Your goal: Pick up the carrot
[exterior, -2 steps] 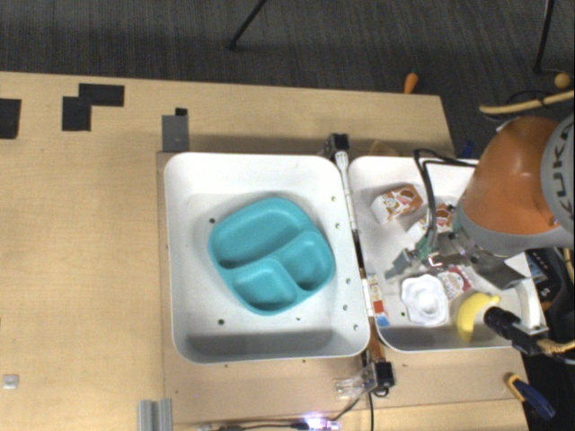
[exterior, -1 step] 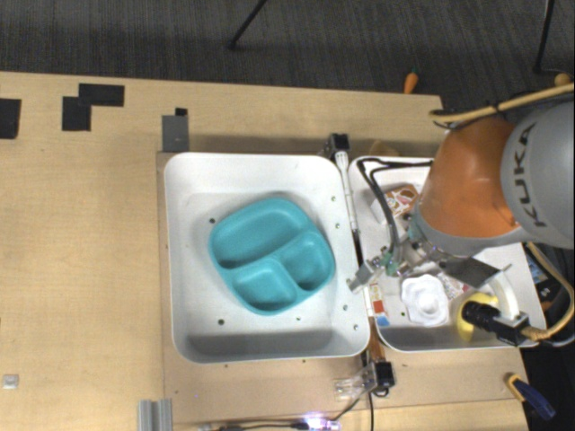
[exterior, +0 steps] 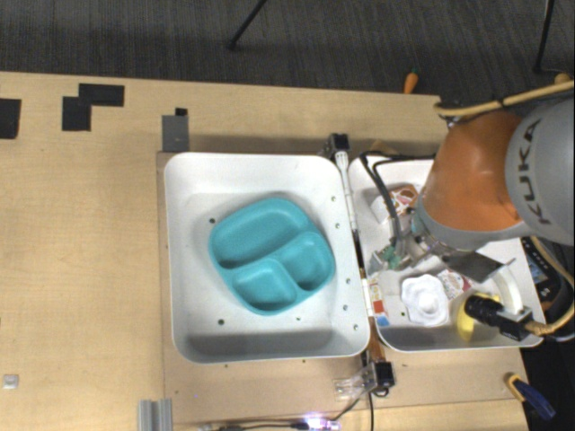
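end effector (exterior: 395, 254) low in right bin (exterior: 449, 341), grip unclear

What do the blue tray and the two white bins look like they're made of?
The blue tray looks like molded plastic with a matte finish: even color, rounded compartment walls, soft dull highlights. The left bin and right bin look like smooth white plastic, perhaps coated metal: thin rounded rims and a faint sheen.

Grey arm (exterior: 539, 164) – "KUKA" lettering, broad orange band (exterior: 472, 173), black cables
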Controlling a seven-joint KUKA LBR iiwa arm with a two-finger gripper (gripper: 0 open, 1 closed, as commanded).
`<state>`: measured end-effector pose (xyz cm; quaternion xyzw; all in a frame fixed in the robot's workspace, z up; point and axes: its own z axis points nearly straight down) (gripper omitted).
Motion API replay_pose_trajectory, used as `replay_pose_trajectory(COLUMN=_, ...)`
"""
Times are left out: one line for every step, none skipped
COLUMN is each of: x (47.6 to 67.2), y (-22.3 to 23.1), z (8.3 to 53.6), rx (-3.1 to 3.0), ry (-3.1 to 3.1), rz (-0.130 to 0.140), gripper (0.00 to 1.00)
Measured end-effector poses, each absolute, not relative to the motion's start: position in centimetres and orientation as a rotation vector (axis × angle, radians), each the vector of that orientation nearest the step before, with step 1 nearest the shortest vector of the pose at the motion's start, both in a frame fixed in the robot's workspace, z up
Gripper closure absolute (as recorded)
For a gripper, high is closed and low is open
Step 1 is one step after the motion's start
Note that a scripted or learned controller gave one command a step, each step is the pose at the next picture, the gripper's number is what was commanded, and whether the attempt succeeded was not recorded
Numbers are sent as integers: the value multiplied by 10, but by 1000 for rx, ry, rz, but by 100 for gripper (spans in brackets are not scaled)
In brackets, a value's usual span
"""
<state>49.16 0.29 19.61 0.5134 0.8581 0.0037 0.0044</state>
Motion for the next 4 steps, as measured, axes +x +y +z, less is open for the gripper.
replay_pose_trajectory(x=488, y=66, z=184, rx=1485, ry=2768, rz=5, gripper=100)
replay_pose_trajectory(x=506, y=-16, z=281, rx=970, ry=2973, rz=4, gripper=100)
replay_pose_trajectory(x=506, y=-14, z=280, rx=967, ry=2975, rz=6, gripper=0)
replay_pose_trajectory(x=488, y=39, z=226, rx=936, ry=2994, rz=6, gripper=0)
